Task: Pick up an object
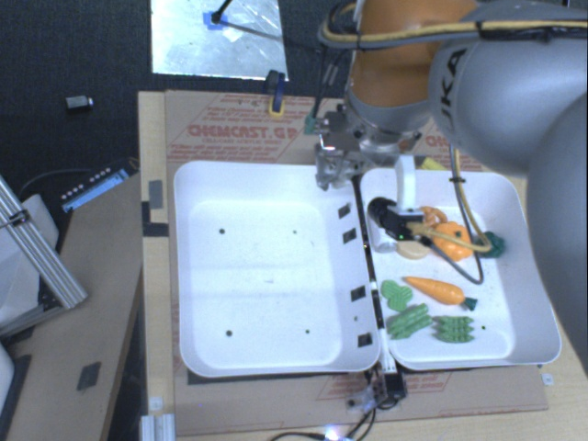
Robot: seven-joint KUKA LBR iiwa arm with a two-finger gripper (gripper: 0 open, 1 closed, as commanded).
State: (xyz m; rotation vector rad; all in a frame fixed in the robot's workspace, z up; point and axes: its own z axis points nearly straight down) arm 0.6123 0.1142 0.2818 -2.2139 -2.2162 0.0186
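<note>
Grey arm reaches in from right. Gripper point(333, 175) hangs at back rims, over divide between left bin point(257, 274) and right bin point(514, 324). Cannot tell whether claw is released or clenched.

All toys lie in right bin, none touching gripper. Carrot point(435, 289) lies mid-bin, tip pointing left. Orange toy point(452, 243) lies behind it, beside pale disc point(413, 250). Leaf point(396, 293) sits just left of carrot. Pod point(409, 321) and green piece point(453, 329) lie near front rim. Cardboard point(230, 131) lies under both bins.
</note>
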